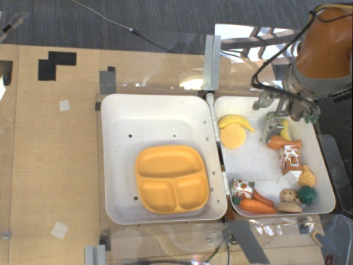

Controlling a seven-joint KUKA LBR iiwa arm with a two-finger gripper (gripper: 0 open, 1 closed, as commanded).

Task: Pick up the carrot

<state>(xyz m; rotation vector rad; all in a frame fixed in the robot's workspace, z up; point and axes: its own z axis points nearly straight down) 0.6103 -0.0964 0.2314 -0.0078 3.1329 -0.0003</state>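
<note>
At the bottom of the frame, the carrot [255, 205] lies along the near edge of the right bin [263, 164], in the lower right of the picture. A small can [242, 189] touches its left end, and a round cookie [289, 198] sits just to its right. A piece of broccoli [306, 194] and a yellow pineapple-like piece [306, 176] fill the bin's lower right corner. Above them stands a small carton [289, 159], and above that lies a drumstick [283, 143]. The left bin [160, 120] holds an orange divided plate [171, 178] in its lower half. Toward the far side of the right bin, a banana [235, 122] rests against a yellow disc [232, 137]. The gripper [274, 127] hangs just above the drumstick, well apart from the carrot; whether its jaws are spread or closed cannot be told. The arm [325, 46] enters at the upper right. The desk [49, 164] stretches out to the left.
</note>
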